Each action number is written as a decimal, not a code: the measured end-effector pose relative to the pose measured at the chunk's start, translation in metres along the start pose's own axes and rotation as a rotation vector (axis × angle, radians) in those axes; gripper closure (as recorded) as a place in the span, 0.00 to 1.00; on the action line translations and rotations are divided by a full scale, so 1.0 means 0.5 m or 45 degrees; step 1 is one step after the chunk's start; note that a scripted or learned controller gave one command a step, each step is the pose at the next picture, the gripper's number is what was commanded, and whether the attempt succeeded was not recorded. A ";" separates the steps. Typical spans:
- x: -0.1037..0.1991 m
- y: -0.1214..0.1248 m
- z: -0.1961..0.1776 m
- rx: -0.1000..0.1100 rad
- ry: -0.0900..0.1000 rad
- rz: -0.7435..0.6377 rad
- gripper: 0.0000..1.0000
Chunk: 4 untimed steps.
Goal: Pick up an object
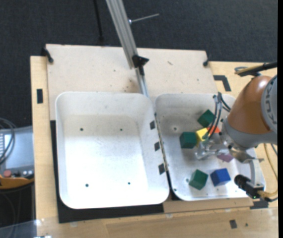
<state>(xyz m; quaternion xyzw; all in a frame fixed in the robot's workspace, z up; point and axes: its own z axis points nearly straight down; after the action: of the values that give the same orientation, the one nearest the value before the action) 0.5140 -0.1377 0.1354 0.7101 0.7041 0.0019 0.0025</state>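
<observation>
Blocks cluster in the right bin (178, 108), and the yellow block (201, 134) is the one to watch: it sits mid-bin, touching the green block (188, 140) on its left-edge side, with another green block (206, 117) just beyond it toward the far edge. The jaws (205, 149) are down right beside it, a shade toward the near edge, and whether they are spread or pressed together, cannot tell. Nothing visibly sits between them. Nearer the front wall lie a third green block (198, 179) and a blue block (220, 176), close together. Tight quarters here; the left bin (106, 148) offers open room across the surface (126, 66).
</observation>
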 end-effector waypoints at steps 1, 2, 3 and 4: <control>-0.009 0.001 -0.127 -0.003 -0.002 -0.014 1.00; -0.012 0.005 -0.197 0.000 -0.001 -0.015 1.00; 0.083 0.041 -0.189 0.006 0.002 -0.020 1.00; 0.190 0.043 -0.178 0.007 0.002 -0.020 1.00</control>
<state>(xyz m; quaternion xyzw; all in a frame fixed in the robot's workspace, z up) 0.5359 -0.0430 0.2244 0.7046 0.7096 0.0005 0.0000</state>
